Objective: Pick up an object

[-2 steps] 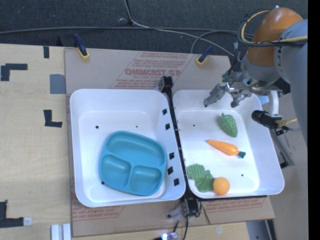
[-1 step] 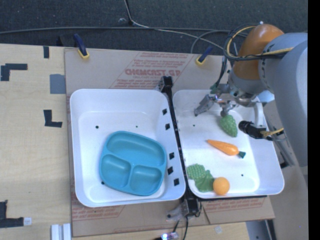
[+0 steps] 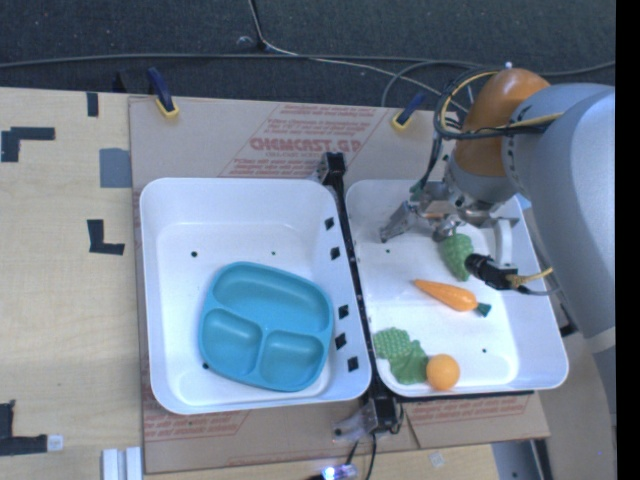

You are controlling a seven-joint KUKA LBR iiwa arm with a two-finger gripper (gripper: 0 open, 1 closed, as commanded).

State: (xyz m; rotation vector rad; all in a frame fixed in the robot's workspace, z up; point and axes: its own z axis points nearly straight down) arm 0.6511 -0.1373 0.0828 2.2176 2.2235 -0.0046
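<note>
Green toy vegetable (image 3: 456, 255) lies just below the tool (image 3: 425, 220).

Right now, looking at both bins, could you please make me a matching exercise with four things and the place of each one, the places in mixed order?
Things:
1. blue divided plate
2. toy carrot
3. orange ball
4. gripper

Places:
a. near front edge of the right bin, beside a green leafy toy
b. middle of the right bin
c. in the left bin
d. over the back of the right bin

Pairs: 1-c, 2-b, 3-a, 4-d
</note>
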